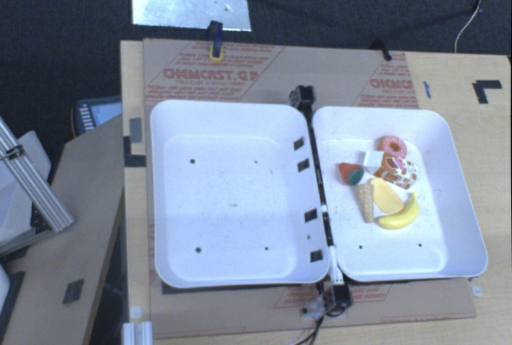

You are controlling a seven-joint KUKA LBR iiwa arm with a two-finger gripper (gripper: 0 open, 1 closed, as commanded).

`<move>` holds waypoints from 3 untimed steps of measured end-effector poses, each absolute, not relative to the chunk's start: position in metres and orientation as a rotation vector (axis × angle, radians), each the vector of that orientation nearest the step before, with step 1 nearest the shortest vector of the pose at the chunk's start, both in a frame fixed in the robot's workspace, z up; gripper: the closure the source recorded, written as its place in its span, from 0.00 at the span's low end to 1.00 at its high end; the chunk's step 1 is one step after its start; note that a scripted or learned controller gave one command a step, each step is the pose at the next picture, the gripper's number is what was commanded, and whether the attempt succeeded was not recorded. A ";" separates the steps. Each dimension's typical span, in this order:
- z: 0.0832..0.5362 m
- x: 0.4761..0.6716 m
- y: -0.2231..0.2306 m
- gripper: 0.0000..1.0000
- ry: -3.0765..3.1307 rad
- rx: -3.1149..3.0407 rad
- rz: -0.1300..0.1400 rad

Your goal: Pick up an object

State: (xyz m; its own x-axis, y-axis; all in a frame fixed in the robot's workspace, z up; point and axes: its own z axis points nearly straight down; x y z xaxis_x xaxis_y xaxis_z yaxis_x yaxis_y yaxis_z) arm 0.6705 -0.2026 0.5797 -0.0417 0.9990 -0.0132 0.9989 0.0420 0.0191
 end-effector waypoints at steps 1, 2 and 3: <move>0.592 0.671 -0.202 1.00 2.253 2.149 0.010; 0.591 0.671 -0.202 0.00 2.255 2.149 0.009; 0.604 0.671 -0.200 1.00 2.256 2.139 0.012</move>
